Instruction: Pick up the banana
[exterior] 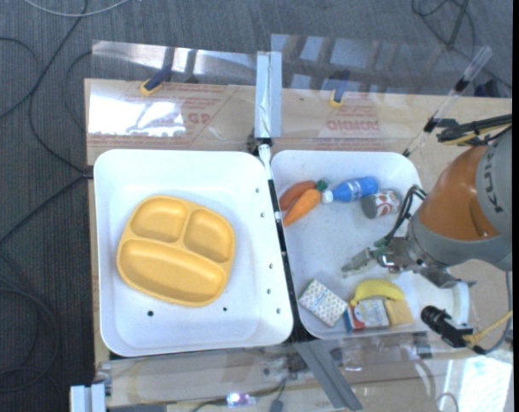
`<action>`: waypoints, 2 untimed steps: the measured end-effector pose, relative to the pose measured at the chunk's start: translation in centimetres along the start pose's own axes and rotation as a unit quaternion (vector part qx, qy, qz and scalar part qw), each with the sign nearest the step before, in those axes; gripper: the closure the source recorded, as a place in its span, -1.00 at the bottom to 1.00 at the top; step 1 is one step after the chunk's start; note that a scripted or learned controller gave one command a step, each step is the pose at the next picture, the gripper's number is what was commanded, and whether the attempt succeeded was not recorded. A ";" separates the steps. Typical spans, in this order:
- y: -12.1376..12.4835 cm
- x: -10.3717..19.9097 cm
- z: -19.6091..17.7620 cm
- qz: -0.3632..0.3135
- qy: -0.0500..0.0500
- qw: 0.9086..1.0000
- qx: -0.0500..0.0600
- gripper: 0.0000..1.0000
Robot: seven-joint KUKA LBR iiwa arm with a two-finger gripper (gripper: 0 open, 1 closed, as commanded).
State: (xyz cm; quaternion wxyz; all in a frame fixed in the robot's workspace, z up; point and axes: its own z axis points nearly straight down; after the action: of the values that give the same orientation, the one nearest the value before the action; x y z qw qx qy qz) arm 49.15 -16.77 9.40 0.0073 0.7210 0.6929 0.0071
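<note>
So the left bin (105,256) just has a yellow divided tray (176,249) sitting in it. The right bin (328,256) has the clutter: two carrots (297,200) and a bottle (352,189) up top, and the banana (379,291) near the front edge, resting against a small box (375,314). The gripper (359,263) hovers just above the banana, fingers spread wide, holding nothing.

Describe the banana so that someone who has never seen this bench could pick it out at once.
Take the right-hand white bin, the one the arm reaches into, and look along its near edge. The banana lies there, just below the gripper and above a small boxed packet. It is the bin's only plain yellow, curved thing; the carrots at the far left are orange and straight.
</note>
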 end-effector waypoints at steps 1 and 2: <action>-0.1 0.5 0.0 0.005 -0.005 1.000 -0.002 -1.00; 1.1 -0.2 0.1 0.090 0.001 0.996 0.002 -1.00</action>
State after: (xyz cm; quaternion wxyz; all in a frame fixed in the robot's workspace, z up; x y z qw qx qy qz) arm 50.20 -17.00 9.38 0.0045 0.7806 0.6250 0.0072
